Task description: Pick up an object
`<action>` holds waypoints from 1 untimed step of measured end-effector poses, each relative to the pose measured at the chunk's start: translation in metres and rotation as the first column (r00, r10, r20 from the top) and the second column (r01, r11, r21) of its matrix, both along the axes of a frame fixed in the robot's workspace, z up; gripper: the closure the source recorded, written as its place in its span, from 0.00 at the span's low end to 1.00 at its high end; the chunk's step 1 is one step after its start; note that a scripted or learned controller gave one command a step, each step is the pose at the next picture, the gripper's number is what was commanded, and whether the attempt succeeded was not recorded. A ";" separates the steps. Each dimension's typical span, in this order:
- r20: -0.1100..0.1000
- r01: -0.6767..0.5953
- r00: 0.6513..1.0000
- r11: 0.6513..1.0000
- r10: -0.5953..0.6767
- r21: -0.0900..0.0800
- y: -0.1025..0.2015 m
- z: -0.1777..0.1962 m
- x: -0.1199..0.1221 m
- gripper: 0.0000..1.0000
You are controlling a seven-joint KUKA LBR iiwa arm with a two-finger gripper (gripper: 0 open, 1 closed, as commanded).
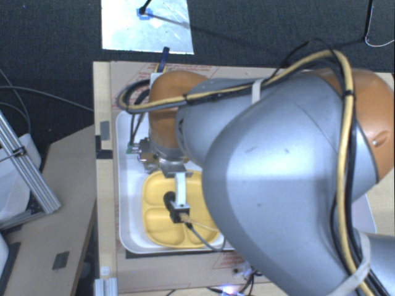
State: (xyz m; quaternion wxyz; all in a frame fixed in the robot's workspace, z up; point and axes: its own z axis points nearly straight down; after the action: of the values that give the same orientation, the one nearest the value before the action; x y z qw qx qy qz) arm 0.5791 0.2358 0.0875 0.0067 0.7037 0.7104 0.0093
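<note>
A yellow moulded tray-like object [157, 224] with rounded hollows lies in the near part of the left white bin [125, 230]. My gripper [162, 164] reaches down into this bin, just above the far edge of the yellow object. The orange band of the wrist [166, 100] sits right above it. The grey arm covers the gripper's right side and most of the bench.
The arm's big grey link [278, 177] hides the right bin and the right half of the left bin. A shiny silver sheet [147, 18] lies on the dark floor behind the bench. Aluminium framing [24, 171] stands at the left.
</note>
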 end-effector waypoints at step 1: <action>0.023 0.005 1.000 1.000 -0.006 0.007 -0.005 0.004 -0.010 1.00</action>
State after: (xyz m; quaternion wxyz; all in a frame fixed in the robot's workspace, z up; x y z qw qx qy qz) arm 0.5695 0.2303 0.0912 0.0127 0.7055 0.7083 0.0198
